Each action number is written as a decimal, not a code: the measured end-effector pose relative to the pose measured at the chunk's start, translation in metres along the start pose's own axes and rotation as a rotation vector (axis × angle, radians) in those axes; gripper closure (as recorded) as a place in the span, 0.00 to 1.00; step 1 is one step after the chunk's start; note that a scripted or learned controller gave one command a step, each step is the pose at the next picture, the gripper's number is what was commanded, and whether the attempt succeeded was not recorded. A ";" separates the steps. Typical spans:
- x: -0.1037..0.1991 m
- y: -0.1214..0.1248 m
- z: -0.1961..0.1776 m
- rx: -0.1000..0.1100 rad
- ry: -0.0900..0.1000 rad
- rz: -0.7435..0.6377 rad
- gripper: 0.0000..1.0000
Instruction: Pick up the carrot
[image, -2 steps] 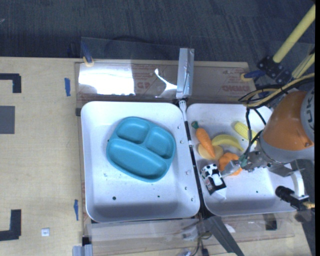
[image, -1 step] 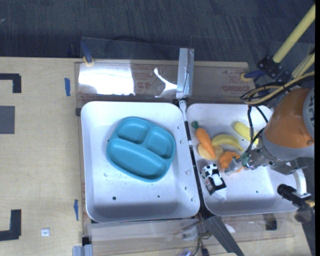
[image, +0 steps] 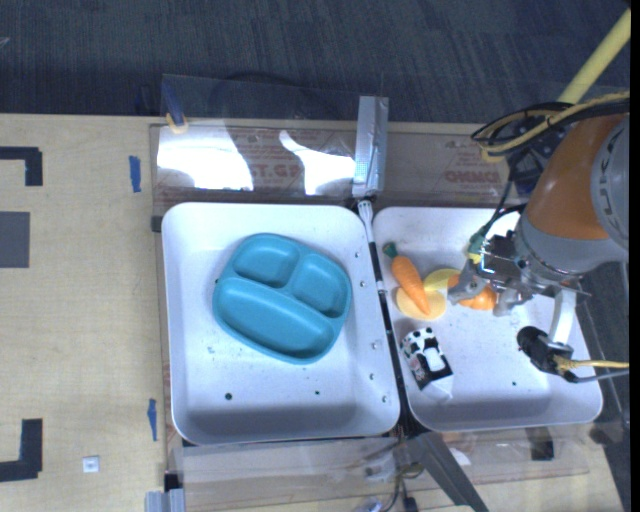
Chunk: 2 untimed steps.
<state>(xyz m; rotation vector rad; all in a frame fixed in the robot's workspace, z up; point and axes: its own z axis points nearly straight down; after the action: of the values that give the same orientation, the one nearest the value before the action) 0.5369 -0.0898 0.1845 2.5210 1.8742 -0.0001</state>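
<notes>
The carrot (image: 406, 272), orange with a small green top, lies slanted in the right bin (image: 500, 385) close to its left wall. My gripper (image: 482, 293) hangs low over the middle of that bin, to the right of the carrot and apart from it. A small orange object (image: 481, 299) sits right at the gripper's tip. A yellow round piece (image: 438, 281) lies between the carrot and the gripper.
A yellow-orange item (image: 411, 299) touches the carrot's lower end. A black-and-white toy (image: 425, 357) lies toward the bin's front. A black cable end (image: 540, 349) hangs at the right. The left bin (image: 200, 390) holds a blue divided plate (image: 283, 295).
</notes>
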 end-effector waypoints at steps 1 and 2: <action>0.003 0.093 -0.050 -0.003 -0.001 -0.103 1.00; -0.026 0.107 -0.038 -0.001 -0.002 0.051 1.00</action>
<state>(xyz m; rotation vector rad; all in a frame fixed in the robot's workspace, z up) 0.6321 -0.1451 0.2230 2.5663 1.8083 -0.0014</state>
